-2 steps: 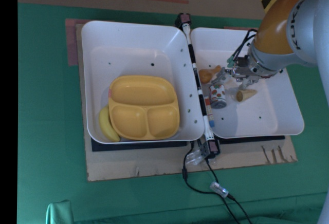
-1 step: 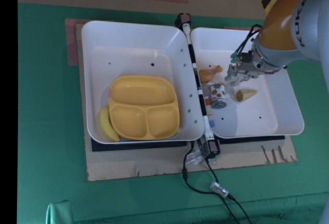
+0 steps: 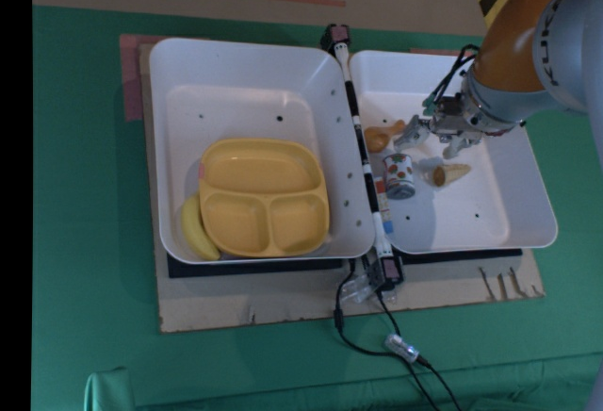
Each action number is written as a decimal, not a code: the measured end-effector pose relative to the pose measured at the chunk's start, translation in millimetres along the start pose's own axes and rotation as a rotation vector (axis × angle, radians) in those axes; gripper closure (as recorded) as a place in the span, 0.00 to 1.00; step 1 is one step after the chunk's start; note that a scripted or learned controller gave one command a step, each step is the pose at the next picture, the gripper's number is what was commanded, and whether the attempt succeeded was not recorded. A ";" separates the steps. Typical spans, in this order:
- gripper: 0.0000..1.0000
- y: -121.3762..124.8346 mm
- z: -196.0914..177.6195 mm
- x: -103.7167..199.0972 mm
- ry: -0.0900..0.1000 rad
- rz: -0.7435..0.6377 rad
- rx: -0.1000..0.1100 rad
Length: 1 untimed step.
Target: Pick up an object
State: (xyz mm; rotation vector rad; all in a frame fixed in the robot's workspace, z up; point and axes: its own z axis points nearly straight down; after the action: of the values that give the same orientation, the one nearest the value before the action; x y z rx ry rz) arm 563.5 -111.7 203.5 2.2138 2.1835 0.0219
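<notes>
Fingers on the gripper (image 3: 431, 138) look spread, one tip toward the left and one toward the right, with nothing between them. I see them hanging over the right bin (image 3: 528, 211), just beside the small orange piece (image 3: 378, 139) at the bin's left wall. Nearer me sit a printed can (image 3: 399, 175) and a cone-shaped toy (image 3: 450, 174). My worry is the crowding: closing on the orange piece could pinch against the wall, or the descent could nudge the can and roll it away.
</notes>
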 end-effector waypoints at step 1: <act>1.00 2.7 -14.7 -3.3 -0.004 0.007 -0.012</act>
State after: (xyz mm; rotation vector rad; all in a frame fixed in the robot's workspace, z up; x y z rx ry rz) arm 565.7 -114.9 218.3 2.2134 2.1680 0.0310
